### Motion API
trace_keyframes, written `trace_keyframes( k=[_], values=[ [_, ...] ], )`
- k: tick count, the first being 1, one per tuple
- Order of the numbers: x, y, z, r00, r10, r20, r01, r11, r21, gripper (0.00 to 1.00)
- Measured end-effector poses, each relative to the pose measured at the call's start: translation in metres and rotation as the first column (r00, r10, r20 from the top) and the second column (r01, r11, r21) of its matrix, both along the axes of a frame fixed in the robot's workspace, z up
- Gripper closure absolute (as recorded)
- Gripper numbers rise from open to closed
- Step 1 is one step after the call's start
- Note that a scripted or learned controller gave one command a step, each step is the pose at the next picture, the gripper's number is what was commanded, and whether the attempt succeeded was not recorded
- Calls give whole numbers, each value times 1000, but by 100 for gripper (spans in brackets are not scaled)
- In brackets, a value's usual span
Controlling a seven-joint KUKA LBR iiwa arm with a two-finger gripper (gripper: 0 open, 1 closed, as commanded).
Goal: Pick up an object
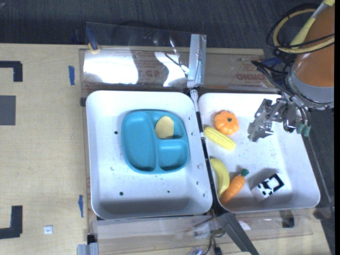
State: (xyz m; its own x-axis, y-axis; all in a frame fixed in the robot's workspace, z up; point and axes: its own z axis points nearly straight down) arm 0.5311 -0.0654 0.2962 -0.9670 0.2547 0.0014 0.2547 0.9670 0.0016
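The metal two-finger hand (258,129) is seen low over the right white bin (297,166), fingers apparently spread, nothing pinched between them. A clean pick would be helped by one target being chosen and centred between the fingers before closing. Nearest, just to the hand's left in view, the small orange pumpkin (227,122) is found; the yellow corn cob (219,138) lies below it.
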Motion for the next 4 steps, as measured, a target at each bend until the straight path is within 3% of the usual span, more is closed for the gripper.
trace_keyframes(
  k=[1,2,3,4],
  values=[
    [-48,-74,-6,957,290,2,-290,957,-2,100],
    [-31,-147,-19,918,396,5,-396,918,-5,100],
    [-24,-70,21,809,588,8,-588,809,-6,100],
    [25,11,49,663,748,9,-748,664,-6,100]
  ],
)
